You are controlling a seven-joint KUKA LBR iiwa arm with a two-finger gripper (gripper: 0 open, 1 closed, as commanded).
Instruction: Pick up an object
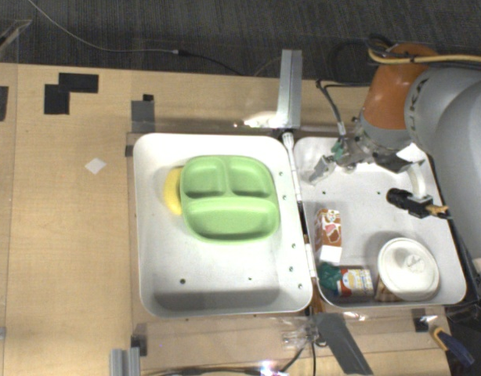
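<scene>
The gripper (328,164) hangs over the right bin's (367,204) far left corner; open or closed, nobody can tell. The red-and-white packet (329,229) lies nearward of it, its long axis running near-to-far.

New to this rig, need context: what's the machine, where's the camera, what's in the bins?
One camera, fixed above the bench, looks down at a slant. The grey arm is a robot reaching in from the right. Its gripper sits over the far left corner of the right bin and visibly holds nothing. That bin has a red-and-white packet, a small green-and-red container and a white bowl. The left bin has a green divided plate over a yellow item.
</scene>
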